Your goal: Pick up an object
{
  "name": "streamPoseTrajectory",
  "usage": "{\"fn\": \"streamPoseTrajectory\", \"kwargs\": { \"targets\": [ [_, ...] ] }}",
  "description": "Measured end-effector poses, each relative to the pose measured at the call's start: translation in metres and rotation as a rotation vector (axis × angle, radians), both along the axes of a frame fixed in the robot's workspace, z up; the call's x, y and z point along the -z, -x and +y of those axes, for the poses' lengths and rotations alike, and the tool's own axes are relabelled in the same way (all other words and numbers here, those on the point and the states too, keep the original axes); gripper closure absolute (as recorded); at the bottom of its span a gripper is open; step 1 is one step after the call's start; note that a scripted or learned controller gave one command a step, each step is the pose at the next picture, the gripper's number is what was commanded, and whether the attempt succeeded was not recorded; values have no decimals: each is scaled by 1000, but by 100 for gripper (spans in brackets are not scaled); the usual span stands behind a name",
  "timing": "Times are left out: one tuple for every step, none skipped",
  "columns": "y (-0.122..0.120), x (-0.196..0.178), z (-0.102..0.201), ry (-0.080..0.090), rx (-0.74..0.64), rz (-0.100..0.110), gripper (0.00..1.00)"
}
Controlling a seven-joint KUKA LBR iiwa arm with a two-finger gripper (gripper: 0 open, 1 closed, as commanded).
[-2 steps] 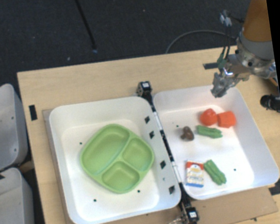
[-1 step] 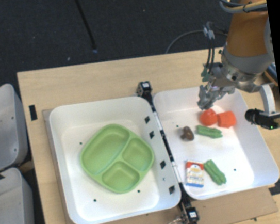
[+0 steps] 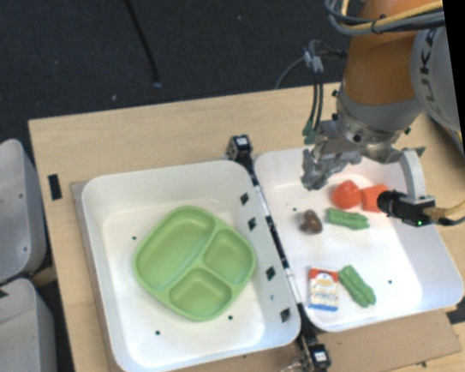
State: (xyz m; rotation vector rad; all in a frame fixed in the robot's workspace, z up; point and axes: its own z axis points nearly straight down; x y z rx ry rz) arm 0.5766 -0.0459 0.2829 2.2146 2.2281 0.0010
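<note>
The right bin (image 3: 420,283) holds several small things, any of which could be picked, and it serves here as the landmark. Near its middle lies a small brown lump (image 3: 310,221), with a green pod-shaped piece (image 3: 347,220) just beside it toward the bin's right wall. Above that piece, toward the bin's far edge, sits an orange-red block (image 3: 347,196), close to a second orange-red piece (image 3: 371,199) on its right. Toward the bin's near edge lie a small white packet with red and blue print (image 3: 322,290) and, just beside it, another green pod-shaped piece (image 3: 357,285). The gripper (image 3: 319,172) hangs over the bin's far part, just beside the orange-red block and above the brown lump; nothing shows between its fingers, and whether they are spread or pressed together cannot be told. Left of the right bin, the left bin (image 3: 119,328) carries a green divided plate (image 3: 195,263). Both bins rest on the tan surface (image 3: 53,147).
</note>
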Motion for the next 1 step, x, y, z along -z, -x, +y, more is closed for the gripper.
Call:
{"fn": "streamPoseTrajectory", "kwargs": {
  "targets": [
    [17,-2,46,0,0,1,100]
  ]
}}
